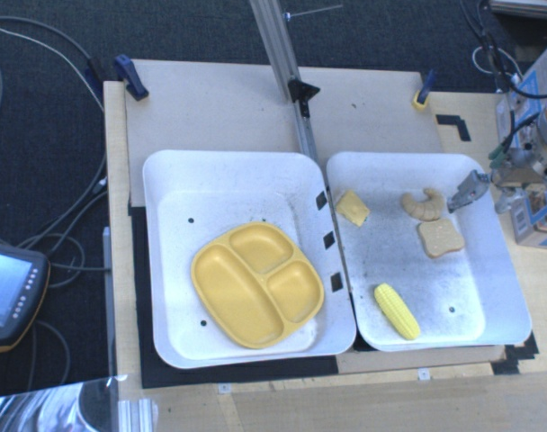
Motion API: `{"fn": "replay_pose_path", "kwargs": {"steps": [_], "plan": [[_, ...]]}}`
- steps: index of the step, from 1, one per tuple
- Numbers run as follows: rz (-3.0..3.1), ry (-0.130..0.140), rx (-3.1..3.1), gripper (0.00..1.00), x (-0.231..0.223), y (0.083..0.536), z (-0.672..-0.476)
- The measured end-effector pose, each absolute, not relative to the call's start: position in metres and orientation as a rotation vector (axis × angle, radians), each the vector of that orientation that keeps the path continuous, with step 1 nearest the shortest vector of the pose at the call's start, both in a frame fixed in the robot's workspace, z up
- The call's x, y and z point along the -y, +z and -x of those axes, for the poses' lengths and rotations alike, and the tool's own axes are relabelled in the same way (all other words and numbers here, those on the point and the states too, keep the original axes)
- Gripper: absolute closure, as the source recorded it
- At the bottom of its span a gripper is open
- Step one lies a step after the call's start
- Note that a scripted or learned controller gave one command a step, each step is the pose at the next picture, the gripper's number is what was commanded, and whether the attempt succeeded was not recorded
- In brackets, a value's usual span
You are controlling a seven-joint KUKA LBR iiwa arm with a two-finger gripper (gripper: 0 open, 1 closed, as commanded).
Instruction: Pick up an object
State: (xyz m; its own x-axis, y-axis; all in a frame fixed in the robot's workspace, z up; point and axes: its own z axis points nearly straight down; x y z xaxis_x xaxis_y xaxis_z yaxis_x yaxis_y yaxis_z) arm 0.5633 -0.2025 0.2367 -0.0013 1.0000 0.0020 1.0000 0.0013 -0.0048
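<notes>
- Your gripper [468, 190] is hovering at the right bin's [498, 268] edge; grip state unclear.
- Croissant [424, 204], toast [440, 238], cheese [352, 208], corn [396, 310] are lying apart.
- Yellow plate [256, 283] is sitting in the left bin [165, 241].

Four pieces sit in the right bin [498, 268]: a yellow corn cob [397, 311] lying slantwise near the front, a tan slice of toast [440, 238] flat toward the right wall, a curled tan croissant-like piece [424, 204] just behind it, and a pale yellow wedge [352, 208] close to the left wall, well apart
</notes>
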Motion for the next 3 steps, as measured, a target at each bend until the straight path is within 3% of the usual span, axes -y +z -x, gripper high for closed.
{"fn": "replay_pose_path", "kwargs": {"steps": [2, 3], "plan": [[2.217, 0.004, 2.217, 0.0, 0.209, 0.128, -0.561], [2.22, -0.003, 2.223, 1.0, 0.209, 0.143, -0.563]]}}
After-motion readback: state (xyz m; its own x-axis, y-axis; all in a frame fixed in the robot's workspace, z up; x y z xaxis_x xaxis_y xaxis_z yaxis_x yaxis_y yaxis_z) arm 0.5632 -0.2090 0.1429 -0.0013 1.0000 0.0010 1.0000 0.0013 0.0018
